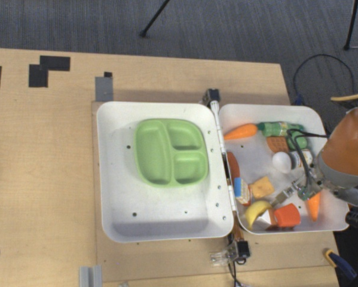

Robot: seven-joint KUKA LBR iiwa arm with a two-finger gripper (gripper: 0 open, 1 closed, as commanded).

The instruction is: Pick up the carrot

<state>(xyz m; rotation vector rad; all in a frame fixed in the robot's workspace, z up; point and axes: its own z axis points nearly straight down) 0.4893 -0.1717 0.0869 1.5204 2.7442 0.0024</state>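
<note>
Two shallow white bins sit side by side on the table [41,178]. Inside the left bin [116,220] lies a green divided plate [170,152], resting flat toward the upper middle of that bin. The right bin [250,229] holds a jumble of small things. A carrot [241,131] lies near that bin's upper left corner, its thick end pointing right toward a green bottle [279,127] just beside it. Below the bottle are a brown waffle-like piece [277,143] and a white egg [281,160]. Lower down, near the bin's front wall, are a banana [256,211], a tan cracker-like piece [262,188] and an orange-red block [287,216]. A second small orange carrot-shaped piece [314,205] stands near the right side of the bin, close to the arm.

The arm [349,151] reaches in from the right, its orange band bulking over the right edge of the right bin. The claw [303,187] is low in the bin, between the egg and the small orange piece, well apart from the carrot at the upper left. Whether the claw is open or closed cannot be told, since the wrist and cables cover it. A dark cable [307,134] runs from the arm across the bottle.
</note>
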